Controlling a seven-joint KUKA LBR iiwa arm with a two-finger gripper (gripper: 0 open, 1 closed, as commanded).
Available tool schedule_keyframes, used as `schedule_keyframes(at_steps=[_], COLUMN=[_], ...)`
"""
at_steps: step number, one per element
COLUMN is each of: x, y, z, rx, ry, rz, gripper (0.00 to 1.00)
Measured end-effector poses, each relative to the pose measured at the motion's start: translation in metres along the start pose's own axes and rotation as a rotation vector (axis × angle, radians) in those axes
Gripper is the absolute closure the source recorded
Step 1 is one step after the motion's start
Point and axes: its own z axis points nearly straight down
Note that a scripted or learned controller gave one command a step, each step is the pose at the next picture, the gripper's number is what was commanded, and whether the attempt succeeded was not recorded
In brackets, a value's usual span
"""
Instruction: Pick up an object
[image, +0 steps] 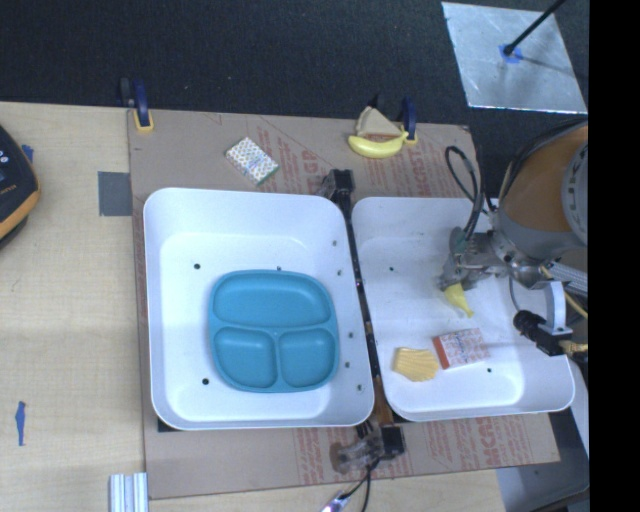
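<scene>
Currently the gripper sits low in the right-hand bin, toward the upper right of that bin, with the grey arm entering from the right of the frame. A small yellow object lies directly at the fingertips; whether it is pinched between them or merely touched cannot be told, and the opening of the tool cannot be judged from this angle. Lower in the same bin lie a yellow sponge-like piece and, just beside it, a red-and-white packet. The left bin holds a blue divided plate.

Assessment: the grasp step is in hand, at or near contact. The next move calls for a firm close on the yellow object, then a straight lift to confirm it comes clear of the bin floor.
</scene>
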Motion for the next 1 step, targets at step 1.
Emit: schedule_keyframes(at_steps=[1], x=[0.0614], y=[-0.0059], z=[-0.0448], rx=[-0.002], ry=[0.0], rz=[-0.001], gripper=[1.0])
